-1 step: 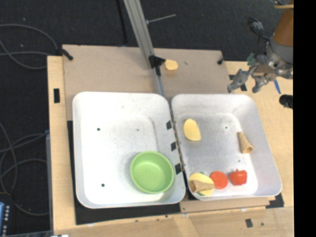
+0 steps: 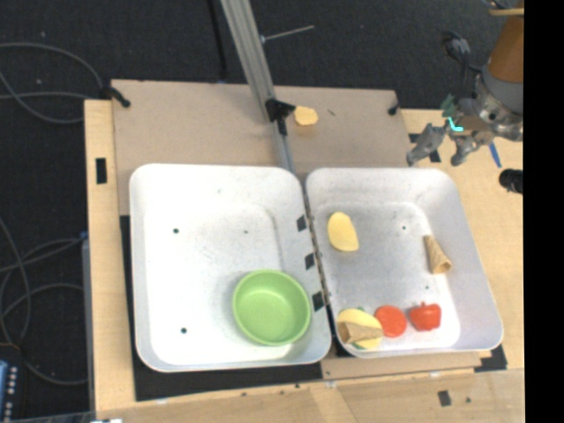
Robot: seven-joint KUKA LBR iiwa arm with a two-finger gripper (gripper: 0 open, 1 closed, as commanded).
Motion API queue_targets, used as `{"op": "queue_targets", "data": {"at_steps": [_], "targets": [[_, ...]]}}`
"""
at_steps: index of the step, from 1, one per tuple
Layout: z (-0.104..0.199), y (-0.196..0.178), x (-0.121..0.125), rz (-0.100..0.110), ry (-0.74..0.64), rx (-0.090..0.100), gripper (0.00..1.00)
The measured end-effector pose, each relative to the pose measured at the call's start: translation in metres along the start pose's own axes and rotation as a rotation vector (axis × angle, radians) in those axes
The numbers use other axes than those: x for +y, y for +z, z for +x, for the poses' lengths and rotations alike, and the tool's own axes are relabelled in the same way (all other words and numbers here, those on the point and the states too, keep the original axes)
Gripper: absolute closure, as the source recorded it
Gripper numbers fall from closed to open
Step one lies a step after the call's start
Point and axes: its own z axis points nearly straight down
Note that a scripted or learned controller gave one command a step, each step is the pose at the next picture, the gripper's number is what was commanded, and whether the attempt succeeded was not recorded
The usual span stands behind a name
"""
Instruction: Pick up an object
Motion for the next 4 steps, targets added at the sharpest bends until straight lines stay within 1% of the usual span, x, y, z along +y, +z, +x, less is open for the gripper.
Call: {"op": "queue_targets", "data": {"at_steps": [1,2,3,4], "targets": [[0.006,0.056,-0.008,0.004,0.001,0.002,0.00],[0.001,0.099,-0.010,0.003,0.004,0.001,0.00],[-0.001,0.149,-0.012,0.004,0.003,0.001,0.00],[-0.002,0.133,-0.009,-0.004,0.001,-0.005,1.00]]}}
